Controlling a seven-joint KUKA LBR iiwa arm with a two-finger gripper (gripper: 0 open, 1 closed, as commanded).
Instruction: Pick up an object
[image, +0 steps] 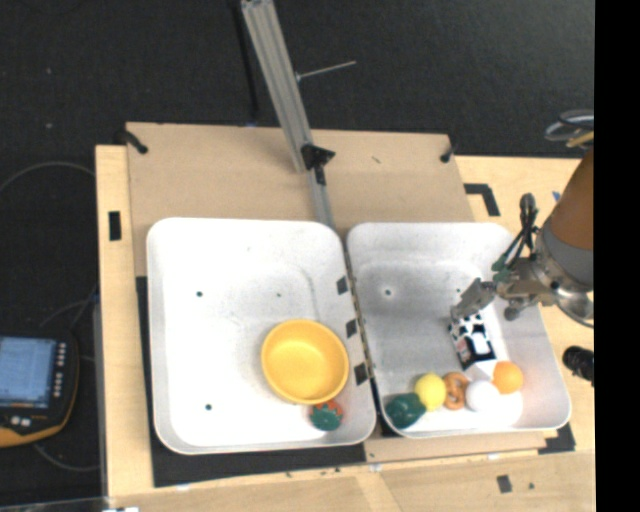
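In the right bin (420, 250), my gripper (474, 338) hangs low over the floor on its right side, its black and white end pointing down toward the front. Just in front of it a row of small objects lies along the front wall: a dark green piece (405, 408), a yellow ball (431, 390), a brown-orange piece (455, 391), a white ball (483, 397) and an orange ball (507, 377). The gripper's tip sits just above and behind the white ball and the brown-orange piece. I see nothing lifted off the floor.
The left bin (200, 260) holds a yellow bowl (305, 360) near its front right corner, with a small teal and red object (326, 415) in front of it. A grey metal post (285, 90) rises behind the bins. The arm (570, 235) enters from the right.
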